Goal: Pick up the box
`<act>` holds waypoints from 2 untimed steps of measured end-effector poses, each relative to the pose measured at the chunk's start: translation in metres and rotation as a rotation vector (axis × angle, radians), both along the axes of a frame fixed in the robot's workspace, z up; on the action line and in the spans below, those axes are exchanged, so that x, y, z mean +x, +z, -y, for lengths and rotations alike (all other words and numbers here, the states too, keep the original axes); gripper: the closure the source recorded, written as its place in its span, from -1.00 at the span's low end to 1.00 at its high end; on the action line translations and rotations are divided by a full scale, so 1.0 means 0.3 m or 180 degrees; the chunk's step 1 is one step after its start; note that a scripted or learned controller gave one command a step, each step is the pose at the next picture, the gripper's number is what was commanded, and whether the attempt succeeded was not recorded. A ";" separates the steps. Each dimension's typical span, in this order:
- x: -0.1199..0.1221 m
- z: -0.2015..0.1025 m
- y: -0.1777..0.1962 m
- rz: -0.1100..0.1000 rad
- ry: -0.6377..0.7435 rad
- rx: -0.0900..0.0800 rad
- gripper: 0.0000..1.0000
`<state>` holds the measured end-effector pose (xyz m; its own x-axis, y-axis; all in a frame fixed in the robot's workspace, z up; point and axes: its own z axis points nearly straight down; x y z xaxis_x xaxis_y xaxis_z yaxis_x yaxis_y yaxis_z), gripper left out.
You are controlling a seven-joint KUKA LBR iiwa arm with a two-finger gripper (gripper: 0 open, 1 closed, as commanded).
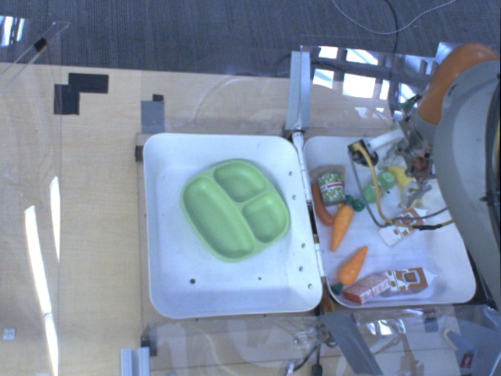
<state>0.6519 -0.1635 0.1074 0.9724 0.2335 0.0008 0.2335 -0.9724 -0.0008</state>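
The box [386, 285] is a flat red and brown carton. It lies on its side near the front edge of the right bin [454, 284]. The grey arm with its orange band [458, 65] reaches in from the right over the far part of that bin. My gripper [410, 180] hangs among cables near the bin's right back area, well apart from the box and farther back. Nothing of the box is covered.
In the right bin lie two carrots [341, 225] [352, 265], a green-labelled can [331, 186], a red sausage-like piece [318, 204], yellow items [387, 180] and a small tag [401, 229]. The left bin [168, 288] holds a green divided plate [235, 208].
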 end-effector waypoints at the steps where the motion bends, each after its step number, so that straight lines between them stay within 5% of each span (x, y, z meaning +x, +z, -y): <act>1: 0.005 -0.011 0.037 0.0003 0.0033 0.0002 1.00; 2: 0.005 -0.012 0.036 0.0002 0.0035 0.0001 -1.00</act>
